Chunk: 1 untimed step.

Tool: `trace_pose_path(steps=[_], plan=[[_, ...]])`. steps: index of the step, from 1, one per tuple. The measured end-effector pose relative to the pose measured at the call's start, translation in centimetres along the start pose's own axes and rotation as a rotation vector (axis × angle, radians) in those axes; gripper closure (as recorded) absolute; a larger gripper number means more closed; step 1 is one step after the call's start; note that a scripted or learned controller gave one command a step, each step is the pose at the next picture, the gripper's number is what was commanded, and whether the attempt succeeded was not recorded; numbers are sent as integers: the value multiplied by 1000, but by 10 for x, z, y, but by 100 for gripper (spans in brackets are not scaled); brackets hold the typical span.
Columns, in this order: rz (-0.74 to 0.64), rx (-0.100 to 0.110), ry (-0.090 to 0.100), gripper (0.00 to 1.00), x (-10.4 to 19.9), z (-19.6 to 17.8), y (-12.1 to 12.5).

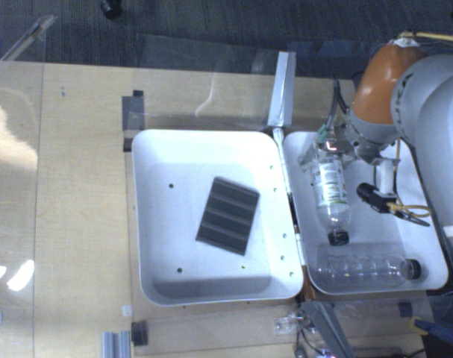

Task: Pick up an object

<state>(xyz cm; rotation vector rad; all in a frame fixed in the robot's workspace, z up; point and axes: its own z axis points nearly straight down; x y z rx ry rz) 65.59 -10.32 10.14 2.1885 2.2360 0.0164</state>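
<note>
Bench (77,222) carries two white bins. The arm (427,103) comes in from the right, orange band above the wrist.

The left bin (159,155) is well off to the gripper's left. It holds one black ribbed slab (227,215), lying flat and slightly skewed, far from the gripper.

The right bin (429,248) is the one I'm working over. A clear bottle (360,269) lies on its side along the near wall, black cap to the right, well below the gripper and apart from it.

A labelled bottle (331,189) lies lengthwise with its base end right at the gripper and its black cap (338,238) pointing away towards the near wall.

The gripper (329,144) sits at the far end of the right bin, at or just over the base of the labelled bottle. I cannot tell if it is apart or together, the wrist hides it. I also cannot tell if it touches the bottle.

Step, my read: approach or early grasp on the labelled bottle. Nothing is visibly lifted, so the pick is not yet done.

Next move calls for centring across the bottle's width, not its end, closing firmly, then lifting straight up. The bottle is round, light and slick, so I expect it could roll or squirt out towards the bin wall.
</note>
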Motion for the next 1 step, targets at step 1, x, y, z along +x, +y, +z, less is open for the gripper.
trace_pose_path(steps=[1], plan=[[-176, 7, 2, 100, 64, -86, 17]])
